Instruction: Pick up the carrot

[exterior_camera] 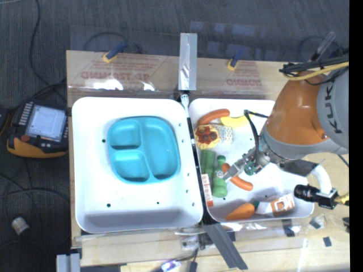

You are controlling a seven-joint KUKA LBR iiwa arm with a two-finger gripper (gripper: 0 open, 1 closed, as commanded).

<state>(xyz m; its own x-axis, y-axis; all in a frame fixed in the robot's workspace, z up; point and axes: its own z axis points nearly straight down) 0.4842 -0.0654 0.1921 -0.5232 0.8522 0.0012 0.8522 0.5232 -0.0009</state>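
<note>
Lying near-horizontal, carrot [240, 211], tip toward the left, slightly downward

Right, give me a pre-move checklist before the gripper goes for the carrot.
1. Orange carrot in view, lying near the front wall of the right white bin: ok.
2. Gripper above the carrot: not ok, it sits farther back, over the small red sausage and green cucumber-like pieces.
3. Carrot already held: not ok.
4. Finger state: cannot tell.
5. Room around the carrot: not ok, a small brown bottle lies close beside it.
</note>
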